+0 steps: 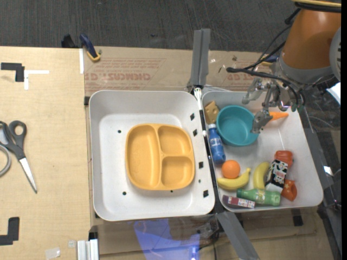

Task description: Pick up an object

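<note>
1. The pincer point(264, 114) hung over the far part of the right bin point(312, 161), beneath the arm's orange band point(309, 34).
2. Whether its fingers were parted or closed could not be told; nothing was seen between them.
3. A teal bowl point(237, 125) lay just left of the pincer, its rim near one fingertip.
4. An orange carrot-like piece point(279, 114) lay just right of it.
5. Nearer the camera than the pincer lay an orange ball point(231, 169), a banana point(234, 181), a green bottle point(260, 196) and a small carton point(278, 171).
6. A blue bottle point(216, 144) lay left of the bowl.
7. Far left of the pincer, the left bin point(105, 161) held a yellow divided plate point(160, 157).
</note>
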### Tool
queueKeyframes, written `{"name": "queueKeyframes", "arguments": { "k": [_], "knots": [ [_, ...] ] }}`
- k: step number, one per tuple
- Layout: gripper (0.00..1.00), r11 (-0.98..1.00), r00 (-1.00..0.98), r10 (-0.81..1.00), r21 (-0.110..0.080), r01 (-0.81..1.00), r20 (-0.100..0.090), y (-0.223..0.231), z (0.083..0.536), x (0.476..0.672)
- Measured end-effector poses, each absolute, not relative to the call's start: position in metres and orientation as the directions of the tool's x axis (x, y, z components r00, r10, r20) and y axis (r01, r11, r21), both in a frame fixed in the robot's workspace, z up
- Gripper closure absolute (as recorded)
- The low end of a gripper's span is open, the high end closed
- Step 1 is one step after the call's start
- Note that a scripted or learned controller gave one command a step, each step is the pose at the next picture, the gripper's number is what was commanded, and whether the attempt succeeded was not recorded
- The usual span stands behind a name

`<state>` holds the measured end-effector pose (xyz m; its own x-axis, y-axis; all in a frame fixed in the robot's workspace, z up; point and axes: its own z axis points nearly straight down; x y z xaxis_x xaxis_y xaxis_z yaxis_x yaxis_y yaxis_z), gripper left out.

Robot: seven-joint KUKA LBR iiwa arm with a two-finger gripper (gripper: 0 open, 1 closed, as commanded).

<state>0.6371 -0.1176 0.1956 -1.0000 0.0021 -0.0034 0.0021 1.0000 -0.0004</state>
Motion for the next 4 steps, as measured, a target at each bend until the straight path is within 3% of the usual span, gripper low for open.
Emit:
{"name": "queueKeyframes", "arguments": {
  "k": [1,2,3,4],
  "knots": [
    [0.00,0.993,-0.993,0.120,0.000,0.120,-0.012,-0.097,0.108,0.637],
    [0.00,0.967,-0.967,0.254,-0.001,0.254,-0.034,-0.099,0.107,0.595],
    [0.00,0.938,-0.937,0.347,0.004,0.347,-0.034,-0.113,0.106,0.515],
    [0.00,0.902,-0.901,0.431,0.014,0.431,-0.048,-0.122,0.106,0.493]
  ]
}}
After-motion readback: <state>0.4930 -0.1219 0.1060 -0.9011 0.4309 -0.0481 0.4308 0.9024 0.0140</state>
